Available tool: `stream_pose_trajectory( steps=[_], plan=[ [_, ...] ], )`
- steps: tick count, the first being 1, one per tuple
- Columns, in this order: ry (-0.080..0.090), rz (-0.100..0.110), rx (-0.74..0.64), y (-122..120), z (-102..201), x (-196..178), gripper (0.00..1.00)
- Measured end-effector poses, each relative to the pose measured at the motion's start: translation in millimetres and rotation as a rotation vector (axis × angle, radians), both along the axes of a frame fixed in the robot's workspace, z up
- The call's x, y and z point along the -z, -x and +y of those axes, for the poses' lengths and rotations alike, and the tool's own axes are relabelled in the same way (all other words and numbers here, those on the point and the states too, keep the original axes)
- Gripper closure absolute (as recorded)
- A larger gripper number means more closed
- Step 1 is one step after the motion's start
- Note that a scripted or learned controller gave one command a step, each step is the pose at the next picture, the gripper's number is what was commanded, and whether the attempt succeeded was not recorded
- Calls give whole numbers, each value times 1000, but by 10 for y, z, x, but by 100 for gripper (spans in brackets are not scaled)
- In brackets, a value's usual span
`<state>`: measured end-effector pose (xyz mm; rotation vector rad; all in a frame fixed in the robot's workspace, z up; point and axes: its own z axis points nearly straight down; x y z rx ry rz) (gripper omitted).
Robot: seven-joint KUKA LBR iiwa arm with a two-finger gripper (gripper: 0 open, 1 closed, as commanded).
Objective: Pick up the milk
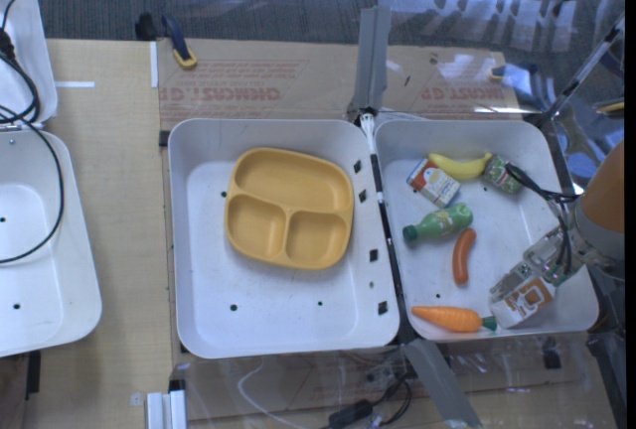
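The milk [530, 301], a small white carton with an orange mark, lies tilted in the front right corner of the right bin [467, 131]. My gripper [530, 274] reaches in from the right and hangs directly over the carton, touching or nearly touching its top. The grey arm with its orange band [606, 204] crosses the bin's right rim. The gripper body hides part of the carton.
The right bin also holds a banana [459, 164], a red-and-white box [434, 183], a green can [502, 176], a green bottle [437, 223], a sausage [461, 255] and a carrot [449, 318]. A yellow divided plate [289, 209] lies in the left bin [199, 298].
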<state>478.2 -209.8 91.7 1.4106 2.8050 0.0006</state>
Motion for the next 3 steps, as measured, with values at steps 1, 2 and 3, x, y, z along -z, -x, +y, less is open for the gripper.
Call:
stream_pose_trajectory(
  steps=[1,2,3],
  plan=[
    [0,-2,2,-9,-1,-91,100],
    [0,0,-384,-101,121,-132,100],
    [1,-1,-292,-9,619,-1185,100]
  ],
)
